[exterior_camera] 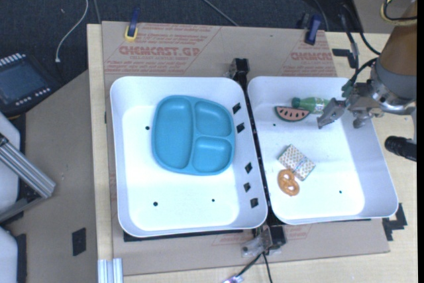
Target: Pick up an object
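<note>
The right bin holds a watermelon-slice toy, a green bottle-like object just behind it, a silver checkered packet and a brown pretzel. My gripper hangs over the far right part of that bin, to the right of the green object and the watermelon slice. Its two grey fingers stand spread apart with nothing between them.
The left bin carries a blue divided plate. Black clips line the seam between the bins. Cables run over the dark floor behind the bench, and blue clamps hold the cardboard at the back.
</note>
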`<state>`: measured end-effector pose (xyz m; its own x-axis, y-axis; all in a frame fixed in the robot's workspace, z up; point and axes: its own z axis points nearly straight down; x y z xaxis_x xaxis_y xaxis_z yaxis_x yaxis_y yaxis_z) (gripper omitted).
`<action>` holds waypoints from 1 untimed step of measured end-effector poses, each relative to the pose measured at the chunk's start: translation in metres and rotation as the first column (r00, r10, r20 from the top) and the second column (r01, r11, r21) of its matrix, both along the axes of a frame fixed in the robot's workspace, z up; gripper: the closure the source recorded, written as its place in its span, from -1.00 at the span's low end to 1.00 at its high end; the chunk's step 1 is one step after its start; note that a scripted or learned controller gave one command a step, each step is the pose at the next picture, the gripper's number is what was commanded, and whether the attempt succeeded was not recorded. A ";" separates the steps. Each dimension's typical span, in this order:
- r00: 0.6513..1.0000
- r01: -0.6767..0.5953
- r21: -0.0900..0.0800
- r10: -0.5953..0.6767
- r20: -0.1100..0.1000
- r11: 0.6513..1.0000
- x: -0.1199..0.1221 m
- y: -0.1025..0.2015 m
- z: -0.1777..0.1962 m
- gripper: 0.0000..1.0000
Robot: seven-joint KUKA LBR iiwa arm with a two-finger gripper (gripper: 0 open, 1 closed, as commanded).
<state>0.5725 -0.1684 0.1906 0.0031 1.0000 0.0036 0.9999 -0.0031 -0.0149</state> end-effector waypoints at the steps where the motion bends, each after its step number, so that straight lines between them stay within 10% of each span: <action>1: 1.000 -0.003 -0.003 0.003 0.014 1.000 0.003 0.000 0.008 -1.00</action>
